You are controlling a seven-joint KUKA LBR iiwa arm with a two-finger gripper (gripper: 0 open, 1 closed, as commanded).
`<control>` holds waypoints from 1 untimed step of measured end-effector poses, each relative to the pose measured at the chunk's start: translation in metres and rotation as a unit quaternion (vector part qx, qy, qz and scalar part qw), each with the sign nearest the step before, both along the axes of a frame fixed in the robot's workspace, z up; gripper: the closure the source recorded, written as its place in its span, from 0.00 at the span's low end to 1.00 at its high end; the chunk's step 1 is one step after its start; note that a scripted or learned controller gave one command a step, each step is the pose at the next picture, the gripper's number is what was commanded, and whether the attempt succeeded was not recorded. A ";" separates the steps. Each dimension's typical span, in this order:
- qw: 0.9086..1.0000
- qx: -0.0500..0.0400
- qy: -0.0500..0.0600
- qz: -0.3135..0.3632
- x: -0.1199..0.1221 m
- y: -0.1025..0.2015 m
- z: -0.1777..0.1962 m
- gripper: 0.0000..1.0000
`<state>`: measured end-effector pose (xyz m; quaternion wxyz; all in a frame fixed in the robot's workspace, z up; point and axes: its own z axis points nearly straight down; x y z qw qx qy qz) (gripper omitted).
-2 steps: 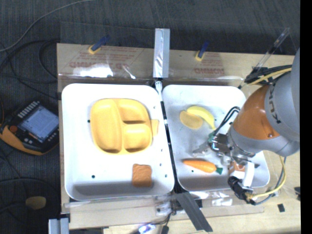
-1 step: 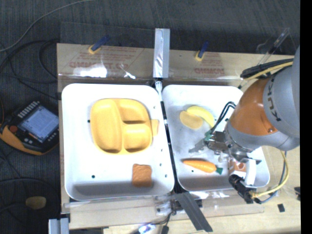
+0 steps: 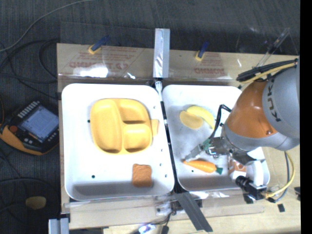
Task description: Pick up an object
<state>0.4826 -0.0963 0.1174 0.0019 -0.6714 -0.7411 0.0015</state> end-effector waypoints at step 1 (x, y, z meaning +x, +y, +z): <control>0.989 -0.001 0.000 -0.150 0.037 -0.011 0.012 0.00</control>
